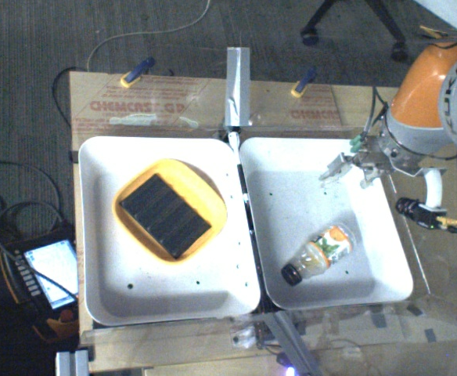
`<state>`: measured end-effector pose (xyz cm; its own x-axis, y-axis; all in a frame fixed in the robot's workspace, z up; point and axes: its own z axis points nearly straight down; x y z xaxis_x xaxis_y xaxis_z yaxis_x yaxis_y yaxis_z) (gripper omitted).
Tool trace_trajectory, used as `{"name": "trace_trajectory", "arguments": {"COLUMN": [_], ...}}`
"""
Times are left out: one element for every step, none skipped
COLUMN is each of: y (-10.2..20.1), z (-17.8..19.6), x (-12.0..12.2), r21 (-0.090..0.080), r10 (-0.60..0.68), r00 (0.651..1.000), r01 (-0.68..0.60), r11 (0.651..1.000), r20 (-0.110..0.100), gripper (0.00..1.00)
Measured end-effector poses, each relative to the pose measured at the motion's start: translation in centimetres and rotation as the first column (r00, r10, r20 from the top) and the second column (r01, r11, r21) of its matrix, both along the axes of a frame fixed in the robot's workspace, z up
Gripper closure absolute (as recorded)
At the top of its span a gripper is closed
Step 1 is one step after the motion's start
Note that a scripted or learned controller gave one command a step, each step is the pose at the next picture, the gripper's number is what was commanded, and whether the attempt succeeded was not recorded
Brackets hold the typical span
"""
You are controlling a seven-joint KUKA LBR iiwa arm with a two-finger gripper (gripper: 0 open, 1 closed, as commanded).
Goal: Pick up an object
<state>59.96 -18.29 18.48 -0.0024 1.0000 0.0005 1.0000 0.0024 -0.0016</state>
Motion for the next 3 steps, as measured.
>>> {"name": "trace_trajectory", "arguments": {"y": [-3.1, 0.4, -0.5], "z": [-8.9, -9.2, -9.2], "x": [-3.1, -4.1, -11.2], "r21": [0.003, -0.010, -0.010], "r10": [0.087, 0.105, 0.142], "r00": [0.996, 0.994, 0.990], "r01": [-0.087, -0.105, -0.142], "r11": [0.996, 0.994, 0.990], "r20": [0.007, 0.017, 0.019], "gripper": [0.00, 0.00, 0.00]}}
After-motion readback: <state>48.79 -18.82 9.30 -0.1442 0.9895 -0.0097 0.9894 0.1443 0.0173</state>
